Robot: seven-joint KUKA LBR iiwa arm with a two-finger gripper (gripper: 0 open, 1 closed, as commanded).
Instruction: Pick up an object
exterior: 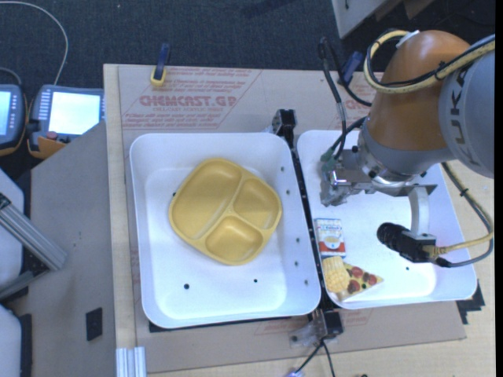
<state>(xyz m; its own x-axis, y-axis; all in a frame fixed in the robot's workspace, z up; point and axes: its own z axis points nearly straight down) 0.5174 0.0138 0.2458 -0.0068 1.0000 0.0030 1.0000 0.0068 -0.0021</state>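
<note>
Now the arm point(416, 93) bends over the right bin point(448, 285), gripper point(336, 181) low; its state I cannot tell. One yellow plate point(225, 210), one carton point(329, 236), one pizza slice point(350, 277).

yellow divided plate point(226, 210) lies in the left bin point(149, 234).

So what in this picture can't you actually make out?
- Gripper: the arm's bulk covers it from above; open or shut is unclear.
- Right bin: its far part is hidden under the arm.
- Small carton: print too small to read.
- Yellow plate: fully visible.
</note>
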